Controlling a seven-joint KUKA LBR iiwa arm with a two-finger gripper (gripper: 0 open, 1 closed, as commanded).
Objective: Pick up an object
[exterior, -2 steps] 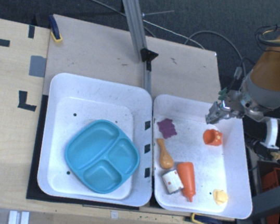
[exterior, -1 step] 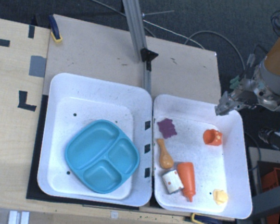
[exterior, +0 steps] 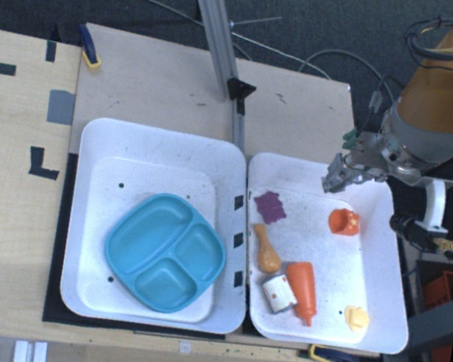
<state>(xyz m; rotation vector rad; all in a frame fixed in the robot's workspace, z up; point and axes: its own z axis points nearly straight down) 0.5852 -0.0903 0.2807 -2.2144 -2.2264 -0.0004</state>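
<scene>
The right bin holds a purple flat piece, a small orange cup-like toy, a tan drumstick-shaped toy, an orange carrot lying against a small white block, and a little yellow toy. My gripper hangs above the bin's far part, just up and left of the orange cup-like toy. I see nothing between its fingers.
The left bin holds a blue divided plate. A slanted metal pole rises behind the bins. Cables run over the dark floor at the back. The bench stretches to the left.
</scene>
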